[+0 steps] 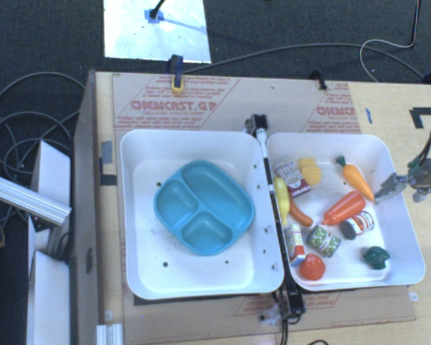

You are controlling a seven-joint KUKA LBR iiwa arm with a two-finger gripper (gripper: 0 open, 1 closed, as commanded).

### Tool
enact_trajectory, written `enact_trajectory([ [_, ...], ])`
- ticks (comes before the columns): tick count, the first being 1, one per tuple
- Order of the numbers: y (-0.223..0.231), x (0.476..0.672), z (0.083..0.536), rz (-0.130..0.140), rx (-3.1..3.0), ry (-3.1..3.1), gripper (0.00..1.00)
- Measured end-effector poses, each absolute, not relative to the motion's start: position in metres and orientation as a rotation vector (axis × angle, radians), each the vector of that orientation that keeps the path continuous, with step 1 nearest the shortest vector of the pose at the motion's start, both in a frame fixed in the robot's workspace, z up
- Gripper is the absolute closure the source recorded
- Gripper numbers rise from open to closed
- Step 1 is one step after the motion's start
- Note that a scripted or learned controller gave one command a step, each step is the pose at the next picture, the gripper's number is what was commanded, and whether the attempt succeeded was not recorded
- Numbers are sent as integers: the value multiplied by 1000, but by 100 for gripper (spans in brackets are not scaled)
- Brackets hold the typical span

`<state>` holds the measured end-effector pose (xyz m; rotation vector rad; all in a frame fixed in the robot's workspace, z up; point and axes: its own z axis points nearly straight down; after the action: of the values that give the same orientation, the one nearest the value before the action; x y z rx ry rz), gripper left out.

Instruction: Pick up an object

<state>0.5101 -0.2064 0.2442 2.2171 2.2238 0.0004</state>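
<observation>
Two white bins (pixel 133 214), jaws (pixel 389 186) over right bin's edge, spread unclear, near carrot (pixel 357 179)

I am seeing bright, even light from above. The two white bins (pixel 201 282) are glaring a little, and shadows under the toys are staying soft and short. The whole picture is looking slightly soft and grainy, and the dark floor (pixel 36 27) is losing detail.
</observation>
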Motion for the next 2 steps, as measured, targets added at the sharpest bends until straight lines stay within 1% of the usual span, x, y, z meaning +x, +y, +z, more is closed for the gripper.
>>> enact_trajectory([
  [1,-206,572,96,-1,2218,2228,0],
  [2,-149,626,85,4,2215,2225,0],
])
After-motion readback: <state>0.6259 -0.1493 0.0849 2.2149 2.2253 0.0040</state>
